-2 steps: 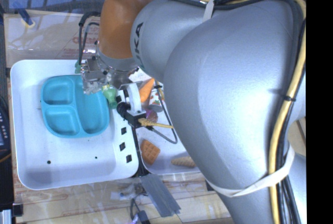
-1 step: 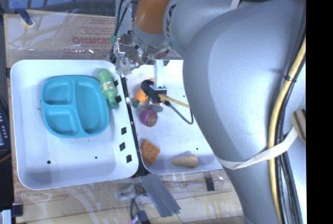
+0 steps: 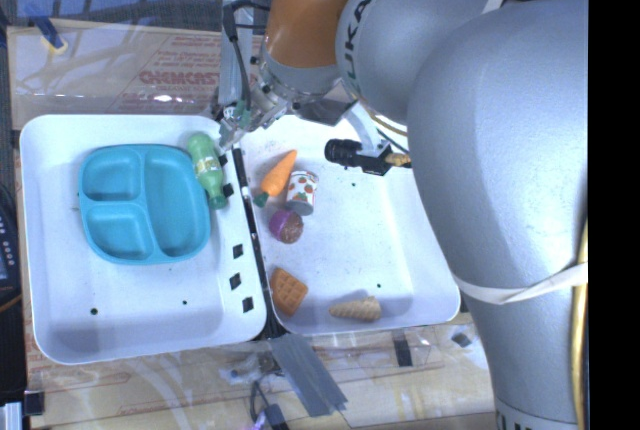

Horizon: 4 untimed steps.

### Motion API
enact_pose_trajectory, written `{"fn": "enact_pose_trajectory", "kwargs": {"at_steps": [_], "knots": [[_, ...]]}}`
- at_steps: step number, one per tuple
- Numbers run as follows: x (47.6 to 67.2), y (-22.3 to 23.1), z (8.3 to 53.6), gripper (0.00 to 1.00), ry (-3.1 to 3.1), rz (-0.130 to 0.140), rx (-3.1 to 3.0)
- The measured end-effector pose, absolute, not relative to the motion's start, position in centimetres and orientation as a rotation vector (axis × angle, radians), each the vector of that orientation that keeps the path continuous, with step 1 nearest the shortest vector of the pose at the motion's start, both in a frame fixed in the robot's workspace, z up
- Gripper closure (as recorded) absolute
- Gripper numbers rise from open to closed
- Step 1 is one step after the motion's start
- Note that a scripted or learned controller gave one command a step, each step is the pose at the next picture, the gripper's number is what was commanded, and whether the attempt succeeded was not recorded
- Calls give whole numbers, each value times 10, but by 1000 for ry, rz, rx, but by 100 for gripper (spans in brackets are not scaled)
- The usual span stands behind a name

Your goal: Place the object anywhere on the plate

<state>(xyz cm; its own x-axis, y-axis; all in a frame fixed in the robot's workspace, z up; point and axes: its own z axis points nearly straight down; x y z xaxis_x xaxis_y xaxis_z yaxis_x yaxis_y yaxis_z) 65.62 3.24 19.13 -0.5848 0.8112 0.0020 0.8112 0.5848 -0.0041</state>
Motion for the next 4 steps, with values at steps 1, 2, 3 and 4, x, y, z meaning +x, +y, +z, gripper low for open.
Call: {"fn": "enact_pose_trajectory", "kwargs": {"at_steps": [1, 2, 3, 4], "knots": [[638, 62, 193, 100, -2248, 10, -2185], [638, 62, 193, 0, -2248, 10, -2185], [545, 109, 208, 0, -2650, 4, -1681], [545, 108, 218, 100, -2651, 7, -1678]]}}
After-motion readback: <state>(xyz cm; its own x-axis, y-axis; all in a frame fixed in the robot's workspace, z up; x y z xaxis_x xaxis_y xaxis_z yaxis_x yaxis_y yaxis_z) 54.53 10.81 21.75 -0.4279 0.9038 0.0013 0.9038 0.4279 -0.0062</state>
